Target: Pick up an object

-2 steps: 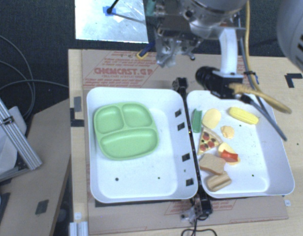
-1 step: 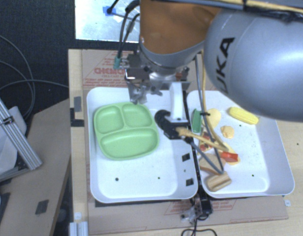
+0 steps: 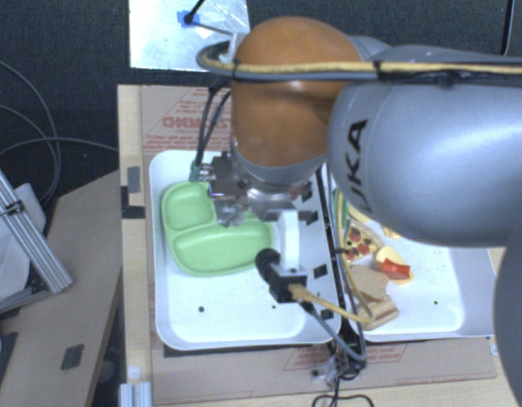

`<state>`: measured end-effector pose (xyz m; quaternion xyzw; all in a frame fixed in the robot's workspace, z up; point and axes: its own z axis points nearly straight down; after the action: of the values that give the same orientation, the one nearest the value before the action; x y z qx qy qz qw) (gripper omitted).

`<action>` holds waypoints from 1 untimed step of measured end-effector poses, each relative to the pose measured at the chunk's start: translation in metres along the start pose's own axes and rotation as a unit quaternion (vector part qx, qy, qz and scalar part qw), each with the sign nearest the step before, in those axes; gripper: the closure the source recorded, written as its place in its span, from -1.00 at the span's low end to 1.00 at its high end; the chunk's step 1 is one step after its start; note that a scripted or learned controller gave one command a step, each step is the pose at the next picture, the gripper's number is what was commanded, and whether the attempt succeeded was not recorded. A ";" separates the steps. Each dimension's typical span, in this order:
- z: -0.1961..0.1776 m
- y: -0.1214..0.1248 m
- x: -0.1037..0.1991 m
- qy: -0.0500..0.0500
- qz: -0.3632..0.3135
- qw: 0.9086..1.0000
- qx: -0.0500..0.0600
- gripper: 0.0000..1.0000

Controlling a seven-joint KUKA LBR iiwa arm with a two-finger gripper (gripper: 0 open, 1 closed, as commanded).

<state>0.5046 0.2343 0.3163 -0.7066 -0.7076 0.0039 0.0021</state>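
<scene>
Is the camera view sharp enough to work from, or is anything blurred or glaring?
Camera view: the arm looms close and soft-edged; the green divided tray in the left bin looks evenly lit; the foil sheet at top shows bright glare; the right bin's small items are blurry.

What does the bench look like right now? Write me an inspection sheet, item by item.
Surface: two white bins side by side, left bin, right bin, on a cardboard sheet.
Job's things: green divided tray in the left bin; small toy food pieces in the right bin.
Clutter: nothing seen.
Gripper: gripper low over the green tray; the arm hides whether it holds anything.
Cables: black cables run down along the arm.
Surroundings: silver sheet behind the bench; metal rail at left.
</scene>
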 end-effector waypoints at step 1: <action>-0.129 0.037 0.000 0.005 -0.002 1.000 -0.013 1.00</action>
<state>0.5426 0.2343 0.4450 -0.7055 -0.7087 -0.0082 -0.0035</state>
